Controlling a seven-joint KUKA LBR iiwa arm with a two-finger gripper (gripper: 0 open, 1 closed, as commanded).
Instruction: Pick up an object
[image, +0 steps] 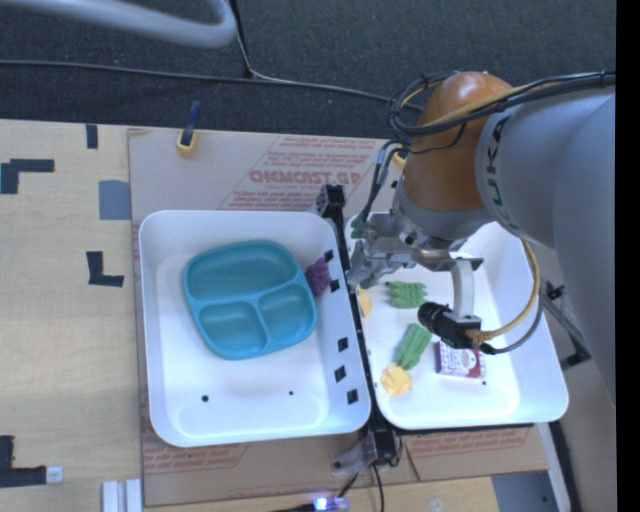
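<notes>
arm: grey, with the orange band above the wrist, reaching in from the right and bent down over the right bin (500, 400).
gripper (372, 272): low over the near-left part of the right bin, close to the divider between the bins; it sits above a small yellow piece (364, 301) – contact cannot be told.
grip state: cannot tell – the wrist body hides the tips.
left bin (165, 400): holds a blue divided plate (250, 298), tilted, three compartments; a small purple object (320, 275) lies at the plate's right edge, by the bin wall.
green object, upper (406, 293): just right of the gripper, long axis roughly left-right.
green object, lower (412, 345): elongated, long axis slanting from upper right to lower left, its lower end pointing at a yellow object (396, 379) that it nearly touches.
red-and-white packet (460, 362): right of the lower green object, flat on the bin floor, partly under a black fitting on the arm's cable.
bench: cardboard sheet (290, 175) with red print under both bins.
</notes>
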